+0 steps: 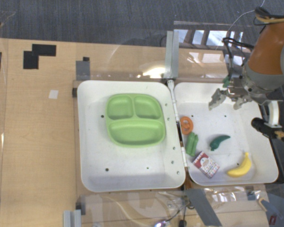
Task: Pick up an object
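Nothing is yet picked: the fingers are spread, empty, held above the right bin at twelve o'clock of the green pepper.

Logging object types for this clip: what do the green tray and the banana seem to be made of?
The green tray looks like moulded plastic with a smooth matt finish: one even colour, rounded edges, three shallow compartments. The banana is probably a plastic or rubber toy, judging by its uniform yellow and faint sheen, though a real fruit cannot be ruled out at this size.
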Controlling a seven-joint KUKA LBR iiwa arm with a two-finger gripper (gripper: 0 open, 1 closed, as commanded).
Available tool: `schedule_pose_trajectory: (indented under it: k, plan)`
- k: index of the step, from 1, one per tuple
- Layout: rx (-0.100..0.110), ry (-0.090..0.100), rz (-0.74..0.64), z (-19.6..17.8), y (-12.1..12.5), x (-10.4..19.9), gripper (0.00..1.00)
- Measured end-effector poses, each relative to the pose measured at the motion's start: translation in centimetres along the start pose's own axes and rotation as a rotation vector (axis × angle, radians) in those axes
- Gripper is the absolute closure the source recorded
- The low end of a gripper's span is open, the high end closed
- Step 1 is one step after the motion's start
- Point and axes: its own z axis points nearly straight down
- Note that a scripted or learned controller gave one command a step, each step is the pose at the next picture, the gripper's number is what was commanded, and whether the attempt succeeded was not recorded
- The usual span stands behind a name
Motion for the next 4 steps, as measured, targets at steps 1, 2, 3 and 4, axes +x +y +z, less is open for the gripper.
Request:
schedule_pose_trajectory:
  k: [1, 2, 3, 4]
  plan:
    - [0.002, 0.000, -0.006, 8.1, -4.3, -0.3, 0.00]
    - [0.001, 0.000, -0.006, 8.1, -4.3, -0.3, 0.00]
    - [-0.015, 0.000, 0.049, 11.0, -7.9, -1.6, 0.00]
    - [-0.021, 0.003, 0.047, 9.8, -7.6, -1.4, 1.00]
